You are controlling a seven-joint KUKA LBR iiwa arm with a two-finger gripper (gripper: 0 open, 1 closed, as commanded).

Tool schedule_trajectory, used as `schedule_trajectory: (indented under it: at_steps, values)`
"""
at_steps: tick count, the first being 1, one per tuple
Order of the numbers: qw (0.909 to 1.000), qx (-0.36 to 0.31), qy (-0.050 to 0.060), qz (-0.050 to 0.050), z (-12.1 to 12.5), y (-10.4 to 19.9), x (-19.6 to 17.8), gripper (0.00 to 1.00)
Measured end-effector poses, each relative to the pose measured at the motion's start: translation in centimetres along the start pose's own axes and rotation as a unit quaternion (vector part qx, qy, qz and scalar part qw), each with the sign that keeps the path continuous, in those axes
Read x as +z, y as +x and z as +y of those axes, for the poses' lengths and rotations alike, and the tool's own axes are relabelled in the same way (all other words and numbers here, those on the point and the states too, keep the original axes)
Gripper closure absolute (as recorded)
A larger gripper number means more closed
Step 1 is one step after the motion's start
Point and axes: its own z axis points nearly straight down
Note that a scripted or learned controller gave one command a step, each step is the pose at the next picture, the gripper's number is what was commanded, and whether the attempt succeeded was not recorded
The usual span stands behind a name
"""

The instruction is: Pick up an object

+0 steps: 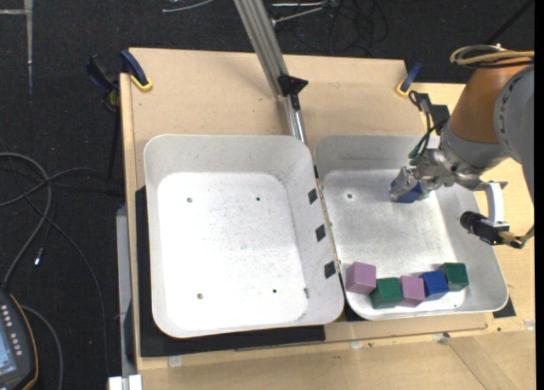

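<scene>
The gripper (408,186) is in the right bin (374,210), up near its back part. Something small and blue (413,194) shows right at its fingers, but it is too blurry to tell if the fingers are pinching it or how wide they are.

Far below the fingers, along the bin's front wall, five blocks sit in a row, touching: a purple block (361,277), a green block (388,292), a pink block (412,289), a blue block (435,282) and a dark green block (456,274).

Off to the fingers' left lies the left bin (229,227).

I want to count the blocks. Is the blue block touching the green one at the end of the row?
Touching. The camera view shows the blue block pressed against the green block with no white bin floor between them.
</scene>
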Motion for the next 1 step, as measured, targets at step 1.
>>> schedule_trajectory:
  at_steps: [1]
  values:
    - [1.0,-0.002,-0.001,0.003,-0.3,8.14,-4.5,1.0]
